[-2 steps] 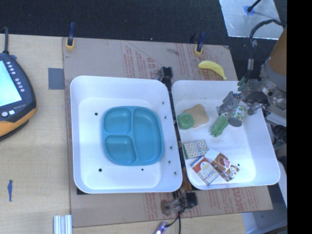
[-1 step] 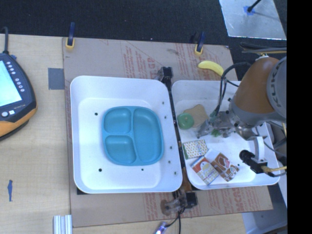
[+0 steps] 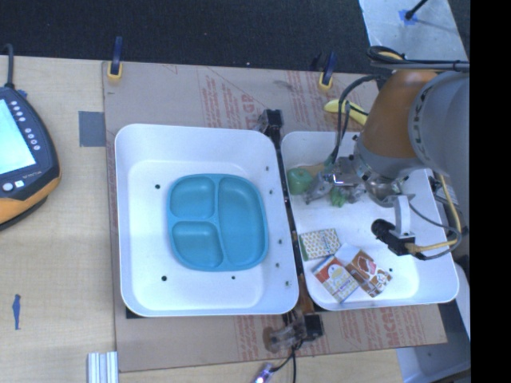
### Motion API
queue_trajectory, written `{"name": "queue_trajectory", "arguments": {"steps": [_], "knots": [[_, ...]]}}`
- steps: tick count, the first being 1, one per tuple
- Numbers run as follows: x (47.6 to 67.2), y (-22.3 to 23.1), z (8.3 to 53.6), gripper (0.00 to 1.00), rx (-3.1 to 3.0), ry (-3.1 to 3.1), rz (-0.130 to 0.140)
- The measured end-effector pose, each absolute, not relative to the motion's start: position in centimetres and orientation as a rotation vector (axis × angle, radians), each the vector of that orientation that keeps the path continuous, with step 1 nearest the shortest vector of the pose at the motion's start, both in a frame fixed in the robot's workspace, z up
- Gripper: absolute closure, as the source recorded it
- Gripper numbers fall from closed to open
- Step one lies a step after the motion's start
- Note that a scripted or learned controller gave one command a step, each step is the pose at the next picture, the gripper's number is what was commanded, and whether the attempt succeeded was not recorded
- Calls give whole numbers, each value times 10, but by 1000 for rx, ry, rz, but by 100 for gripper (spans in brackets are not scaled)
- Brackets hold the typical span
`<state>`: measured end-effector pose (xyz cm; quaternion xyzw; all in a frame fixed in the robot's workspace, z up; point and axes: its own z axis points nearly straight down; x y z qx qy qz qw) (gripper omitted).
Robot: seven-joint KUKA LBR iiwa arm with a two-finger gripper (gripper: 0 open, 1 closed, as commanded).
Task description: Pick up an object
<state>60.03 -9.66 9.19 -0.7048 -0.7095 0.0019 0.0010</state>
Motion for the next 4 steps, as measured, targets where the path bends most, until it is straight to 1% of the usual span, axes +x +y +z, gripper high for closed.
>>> {"name": "queue_trajectory", "arguments": {"steps": [1, 2, 3, 4], "knots": [[650, -111, 92, 0, -2213, -2225, 10], [652, -105, 92, 0, -2224, -2218, 37], [652, -105, 103, 100, -2220, -2219, 38], [612, -38, 193, 100, -2213, -2227, 3]]}}
